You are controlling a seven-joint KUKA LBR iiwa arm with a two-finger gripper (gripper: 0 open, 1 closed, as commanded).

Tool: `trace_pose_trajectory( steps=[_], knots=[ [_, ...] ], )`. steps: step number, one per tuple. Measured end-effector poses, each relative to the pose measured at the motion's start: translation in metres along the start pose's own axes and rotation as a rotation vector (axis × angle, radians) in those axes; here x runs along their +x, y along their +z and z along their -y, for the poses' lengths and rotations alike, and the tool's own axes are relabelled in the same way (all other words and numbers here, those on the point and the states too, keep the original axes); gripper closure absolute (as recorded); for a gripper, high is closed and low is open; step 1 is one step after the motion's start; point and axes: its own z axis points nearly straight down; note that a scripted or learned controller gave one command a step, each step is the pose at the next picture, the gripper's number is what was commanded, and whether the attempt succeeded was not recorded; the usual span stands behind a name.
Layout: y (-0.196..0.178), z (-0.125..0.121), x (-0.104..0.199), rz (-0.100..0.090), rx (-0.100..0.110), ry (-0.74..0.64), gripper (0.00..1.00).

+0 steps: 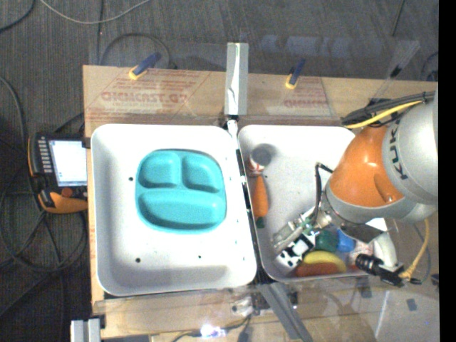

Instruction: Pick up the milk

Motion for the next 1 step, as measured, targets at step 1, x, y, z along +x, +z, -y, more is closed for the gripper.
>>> trace_pose_trajectory(
  steps=[1],
  knots=[
    [-0.0071, -0.0032, -0.0002, -0.002, -0.004, -0.002, 1.0]
  ],
)
